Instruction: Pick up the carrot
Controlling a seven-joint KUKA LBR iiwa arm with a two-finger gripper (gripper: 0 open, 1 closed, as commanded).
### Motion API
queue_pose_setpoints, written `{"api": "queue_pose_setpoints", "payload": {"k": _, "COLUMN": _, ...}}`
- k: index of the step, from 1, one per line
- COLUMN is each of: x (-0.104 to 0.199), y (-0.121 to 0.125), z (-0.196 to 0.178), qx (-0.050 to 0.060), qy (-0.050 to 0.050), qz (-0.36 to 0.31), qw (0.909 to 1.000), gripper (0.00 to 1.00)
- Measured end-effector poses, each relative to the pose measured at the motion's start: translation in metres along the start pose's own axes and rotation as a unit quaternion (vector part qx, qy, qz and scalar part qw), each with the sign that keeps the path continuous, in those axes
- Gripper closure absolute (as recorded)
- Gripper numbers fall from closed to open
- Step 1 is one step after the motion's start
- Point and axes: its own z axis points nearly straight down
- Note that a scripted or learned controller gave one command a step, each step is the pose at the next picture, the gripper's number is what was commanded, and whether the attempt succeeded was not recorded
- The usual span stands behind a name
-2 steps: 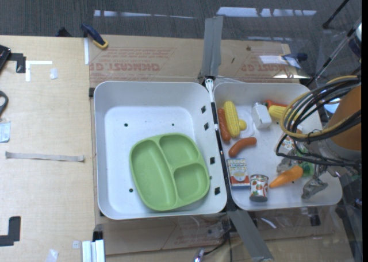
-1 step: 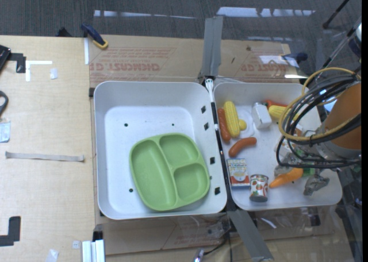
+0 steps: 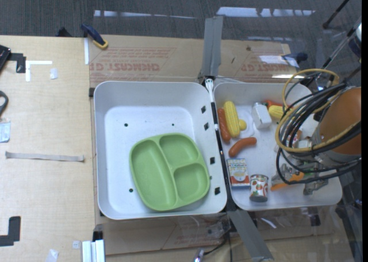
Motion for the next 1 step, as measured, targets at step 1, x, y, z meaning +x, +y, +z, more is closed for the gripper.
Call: {"api": "queue_pose_setpoints", "payload": {"k": 1, "x": 0.0369, "y": -0.0100, "z": -0.0013, "qx": 0.002, "qy": -0.002, "qz": 0.035, "qw": 0.9994, "gripper": 0.00}}
